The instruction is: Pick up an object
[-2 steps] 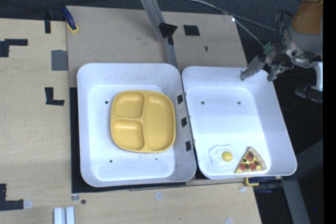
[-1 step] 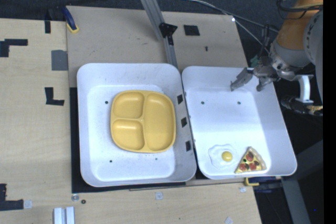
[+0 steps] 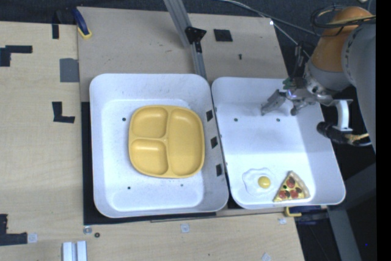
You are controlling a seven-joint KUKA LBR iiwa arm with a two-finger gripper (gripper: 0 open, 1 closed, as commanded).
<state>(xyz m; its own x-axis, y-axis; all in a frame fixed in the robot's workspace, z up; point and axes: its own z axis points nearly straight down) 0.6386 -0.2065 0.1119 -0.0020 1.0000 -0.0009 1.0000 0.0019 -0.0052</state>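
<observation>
A yellow three-compartment plate [image 3: 166, 141] lies in the left bin [image 3: 110, 131]. In the right bin [image 3: 275, 137], near its front edge, sit a toy fried egg [image 3: 258, 181] and a toy pizza slice [image 3: 292, 187] side by side. My gripper [image 3: 281, 105] hovers over the back of the right bin, well away from the egg and the pizza. Its two fingers are spread apart with nothing between them.
A slanted metal pole [image 3: 177, 9] rises behind the bins, with cables trailing across the dark floor. The arm's orange band [image 3: 333, 49] and grey wrist stand at the right edge. Black tape marks dot the wooden bench [image 3: 36, 131] on the left.
</observation>
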